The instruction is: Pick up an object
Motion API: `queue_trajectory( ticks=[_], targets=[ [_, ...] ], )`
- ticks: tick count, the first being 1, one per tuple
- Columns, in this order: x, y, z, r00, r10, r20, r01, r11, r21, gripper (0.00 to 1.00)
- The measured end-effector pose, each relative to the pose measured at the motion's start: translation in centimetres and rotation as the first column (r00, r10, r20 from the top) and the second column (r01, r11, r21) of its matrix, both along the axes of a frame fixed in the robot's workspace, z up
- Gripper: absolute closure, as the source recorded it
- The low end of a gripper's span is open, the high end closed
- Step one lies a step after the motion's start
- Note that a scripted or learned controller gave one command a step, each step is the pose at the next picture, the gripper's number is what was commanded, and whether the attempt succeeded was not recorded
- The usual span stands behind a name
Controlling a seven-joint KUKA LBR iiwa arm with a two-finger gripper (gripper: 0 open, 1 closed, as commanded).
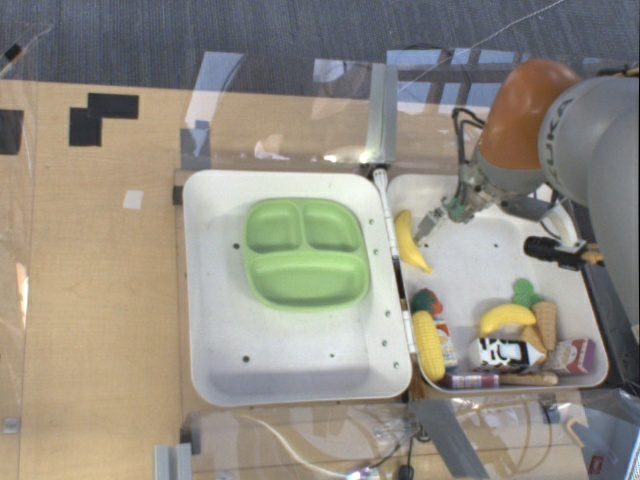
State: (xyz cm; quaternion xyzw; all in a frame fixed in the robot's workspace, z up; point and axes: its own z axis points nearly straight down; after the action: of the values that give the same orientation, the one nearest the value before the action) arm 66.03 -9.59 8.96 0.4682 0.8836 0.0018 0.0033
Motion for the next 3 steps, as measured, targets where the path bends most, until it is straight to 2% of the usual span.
queue_trajectory(
  ticks=[1, 2, 3],
  targets=[
    [-4.7, 0.2, 0.2, 1.0, -0.002, 0.009, 0.002, 1.0, -0.003, 0.0],
    [-1.7, -0.2, 0.0, 0.962, -0.274, 0.004, 0.274, 0.962, 0.003, 0.0],
    [-6.5, 0.5, 0.2, 0.95, -0.312, 0.01, 0.312, 0.95, 0.002, 0.0]
  ],
)
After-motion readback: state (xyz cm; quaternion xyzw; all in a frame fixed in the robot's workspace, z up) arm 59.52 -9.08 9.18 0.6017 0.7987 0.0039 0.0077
